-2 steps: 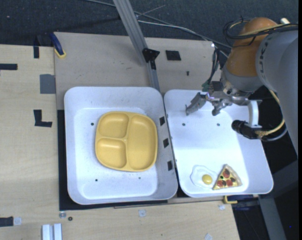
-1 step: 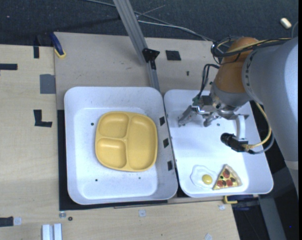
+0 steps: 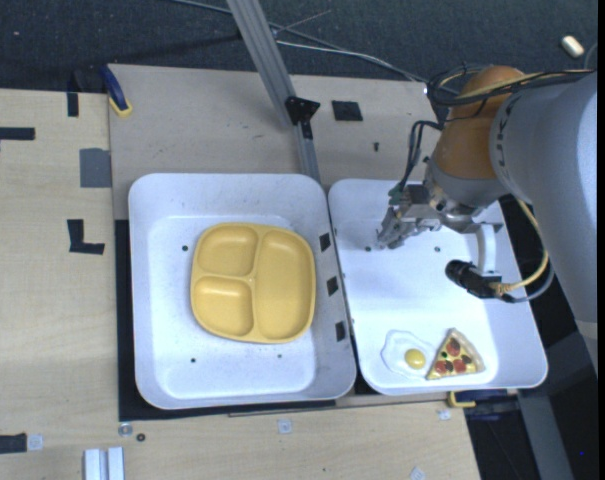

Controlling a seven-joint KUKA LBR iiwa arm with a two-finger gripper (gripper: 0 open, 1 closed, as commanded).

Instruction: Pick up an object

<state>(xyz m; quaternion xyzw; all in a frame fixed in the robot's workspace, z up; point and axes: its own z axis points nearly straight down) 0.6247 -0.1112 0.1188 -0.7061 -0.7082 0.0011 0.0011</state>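
The gripper (image 3: pixel 390 236) hangs over the far-left part of the right bin (image 3: pixel 382 278), its 2 fingers pointing down at bare white floor. Nothing sits between them; whether they stand wide or narrow I cannot tell, and the rig's rule leaves it at that.

The pickable things lie at the near end of the same bin, well apart from the gripper: a fried egg toy (image 3: pixel 406 354) and, just beside it on the right, a pizza slice toy (image 3: pixel 454 356). The left bin (image 3: pixel 152 268) holds a yellow divided plate (image 3: pixel 253 281) with 3 compartments.

To do this step well, I judge the arm should travel toward the near edge and centre over 1 toy before descending, lining the fingers across its narrow width. Both toys look thin and flat, so the fingertips must reach almost to the floor to catch an edge; the pizza's straight sides seem easier to pinch than the egg's rounded, wavy outline.

The plate looks smooth, glossy and moulded, with rounded corners. The bins are shallow with curved rims.
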